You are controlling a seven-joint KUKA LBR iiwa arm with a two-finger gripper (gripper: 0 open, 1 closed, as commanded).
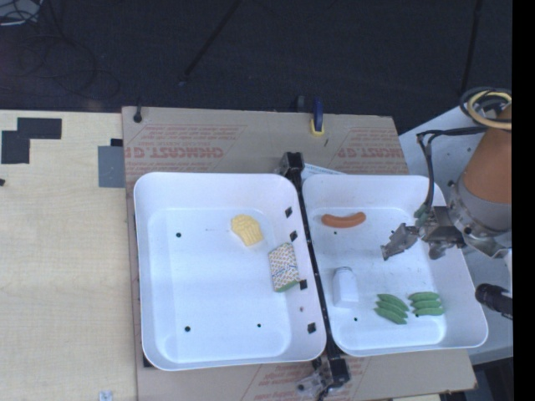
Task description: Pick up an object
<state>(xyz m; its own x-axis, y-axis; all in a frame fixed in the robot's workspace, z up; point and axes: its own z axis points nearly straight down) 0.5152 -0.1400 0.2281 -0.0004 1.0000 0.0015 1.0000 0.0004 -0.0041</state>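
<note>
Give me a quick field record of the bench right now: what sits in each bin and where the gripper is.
left bin: yellow corn piece; patterned block leaning by the divider side
right bin: orange sausage near the far side; white cup; green pea pods near the front
gripper: over the right bin, right of the sausage, nothing seen between its fingers
finger state: cannot tell
bench surface: cardboard sheet under both bins
</note>
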